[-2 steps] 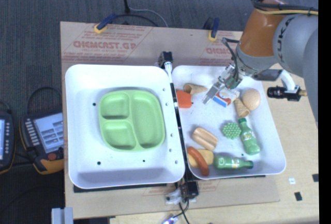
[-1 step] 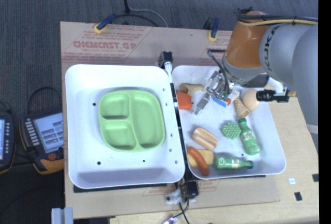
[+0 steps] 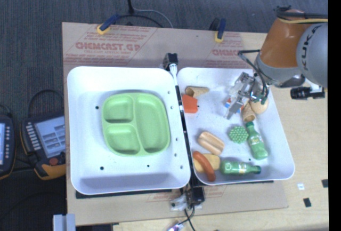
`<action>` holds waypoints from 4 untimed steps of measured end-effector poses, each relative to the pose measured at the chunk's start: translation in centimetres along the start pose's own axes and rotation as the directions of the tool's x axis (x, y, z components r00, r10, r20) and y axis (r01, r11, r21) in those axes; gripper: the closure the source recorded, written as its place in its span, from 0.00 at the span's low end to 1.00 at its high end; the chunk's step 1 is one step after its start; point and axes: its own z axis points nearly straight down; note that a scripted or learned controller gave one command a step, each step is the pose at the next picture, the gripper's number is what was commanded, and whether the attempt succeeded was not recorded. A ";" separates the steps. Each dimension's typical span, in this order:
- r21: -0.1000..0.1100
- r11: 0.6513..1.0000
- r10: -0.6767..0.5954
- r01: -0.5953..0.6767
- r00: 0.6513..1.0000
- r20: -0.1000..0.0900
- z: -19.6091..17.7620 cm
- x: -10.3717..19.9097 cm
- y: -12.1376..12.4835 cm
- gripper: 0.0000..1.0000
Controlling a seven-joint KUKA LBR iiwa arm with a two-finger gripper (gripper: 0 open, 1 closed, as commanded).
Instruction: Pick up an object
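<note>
My gripper [image 3: 230, 108] hangs over the upper middle of the right bin [image 3: 277, 142], fingers pointing down-left, open, with nothing between them. Just right of it lies a tan bread piece [image 3: 254, 109], partly hidden by the wrist. Below it sit a green dotted ball [image 3: 238, 134] and an upright-lying green bottle [image 3: 256, 142]. An orange block [image 3: 189, 103] and a tan roll [image 3: 197, 91] lie at the bin's left wall. A hot dog bun [image 3: 211, 143], a red sausage [image 3: 204, 166] and a second green bottle [image 3: 240, 168] lie along the front.
The left bin [image 3: 85, 96] holds a green divided plate [image 3: 135, 123]. A black divider clamp [image 3: 171, 61] stands between the bins at the back. Bare white floor shows in the right bin around [image 3: 213, 112]. Clamps hold the board's far edge.
</note>
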 end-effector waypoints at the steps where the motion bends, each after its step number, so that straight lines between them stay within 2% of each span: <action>1: 0.001 0.987 -0.164 0.164 0.986 0.007 1.8 1.4 2.5 0.00; 2: 0.001 0.885 -0.465 0.465 0.885 0.006 1.8 1.0 5.9 0.00; 3: 0.004 0.585 -0.811 0.811 0.585 0.010 1.8 0.6 4.8 0.00; 4: 0.005 0.513 -0.858 0.858 0.513 0.011 1.8 3.4 4.1 0.00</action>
